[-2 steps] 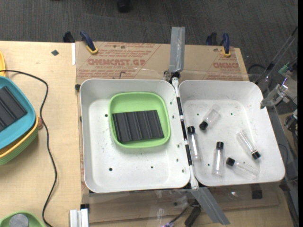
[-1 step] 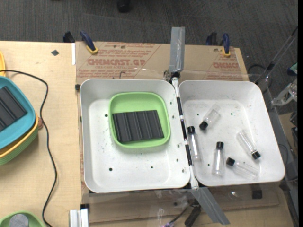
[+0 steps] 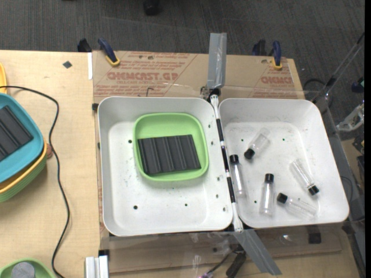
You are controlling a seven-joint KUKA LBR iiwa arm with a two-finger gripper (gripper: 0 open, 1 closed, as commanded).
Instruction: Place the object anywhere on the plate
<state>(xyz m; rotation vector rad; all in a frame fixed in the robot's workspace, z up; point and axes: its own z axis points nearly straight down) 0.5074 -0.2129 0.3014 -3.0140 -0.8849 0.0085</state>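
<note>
Sitting in the left bin [image 3: 116,201], a green plate [image 3: 170,126] holds a dark ridged pad [image 3: 169,154]; five clear vials [image 3: 266,193] lie in the right bin [image 3: 324,155].

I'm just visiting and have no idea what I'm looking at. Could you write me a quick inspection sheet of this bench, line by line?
Surface: wooden bench with two shallow white bins, the left bin and right bin, resting on cardboard.
Job's things: green plate in the left bin, with a dark ribbed pad on it; five clear vials with black caps in the right bin, for example one vial near the top and one vial against the divider.
Clutter: stacked teal and yellow trays at the left edge.
Grippers: nothing seen.
Cables: black cable running across the bench.
Surroundings: blue clamps at the back edge, carpeted floor.
</note>
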